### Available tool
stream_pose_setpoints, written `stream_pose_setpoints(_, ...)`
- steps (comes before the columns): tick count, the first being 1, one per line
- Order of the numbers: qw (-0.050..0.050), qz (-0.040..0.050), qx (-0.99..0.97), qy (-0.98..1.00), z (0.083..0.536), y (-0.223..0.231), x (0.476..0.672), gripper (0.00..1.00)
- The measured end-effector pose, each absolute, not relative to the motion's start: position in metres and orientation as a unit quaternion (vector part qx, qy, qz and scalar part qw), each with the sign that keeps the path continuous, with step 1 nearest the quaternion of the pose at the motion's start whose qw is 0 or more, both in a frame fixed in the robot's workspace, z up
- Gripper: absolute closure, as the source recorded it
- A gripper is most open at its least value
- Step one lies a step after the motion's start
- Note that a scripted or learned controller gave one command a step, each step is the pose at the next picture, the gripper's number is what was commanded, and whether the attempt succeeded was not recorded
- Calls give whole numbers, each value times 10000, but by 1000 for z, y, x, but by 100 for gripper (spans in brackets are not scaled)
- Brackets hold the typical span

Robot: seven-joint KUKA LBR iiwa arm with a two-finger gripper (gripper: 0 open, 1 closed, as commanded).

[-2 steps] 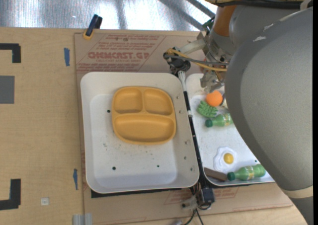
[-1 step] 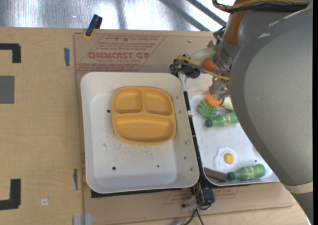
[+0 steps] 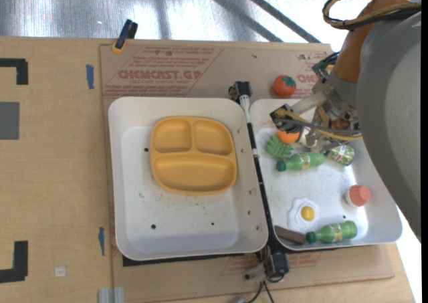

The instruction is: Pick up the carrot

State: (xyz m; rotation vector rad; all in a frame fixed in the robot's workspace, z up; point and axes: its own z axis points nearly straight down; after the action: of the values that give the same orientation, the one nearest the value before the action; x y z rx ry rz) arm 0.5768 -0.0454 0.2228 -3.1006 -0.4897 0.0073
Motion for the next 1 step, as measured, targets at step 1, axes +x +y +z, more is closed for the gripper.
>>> stream_pose_setpoints(1,16,26,-9949,-1009,184,-59,596,100)
